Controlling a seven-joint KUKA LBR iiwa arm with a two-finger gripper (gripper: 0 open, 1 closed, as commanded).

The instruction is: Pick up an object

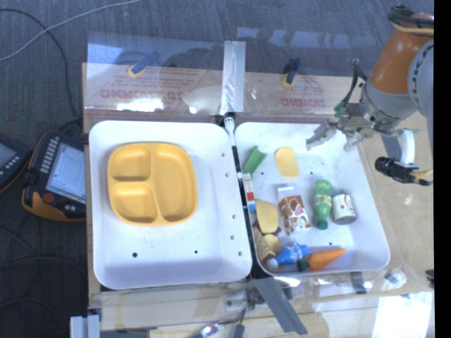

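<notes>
One carrot point(325, 258) and a blue toy point(290, 254) at the right bin's point(366, 182) front wall, well below the gripper point(335, 133).
Between them and the gripper lie one green bottle point(322, 203), one small can point(343, 208), one printed carton point(293, 213), one pale yellow slab point(285, 162). The fingers stand spread, holding nothing. The left bin point(106, 259) bears one glossy yellow three-compartment plate point(151, 182).

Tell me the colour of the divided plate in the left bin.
Yellow plate, clearest in the camera view.

Dark grey carpet floor point(42, 62) crossed by a white cable point(70, 18).
</notes>
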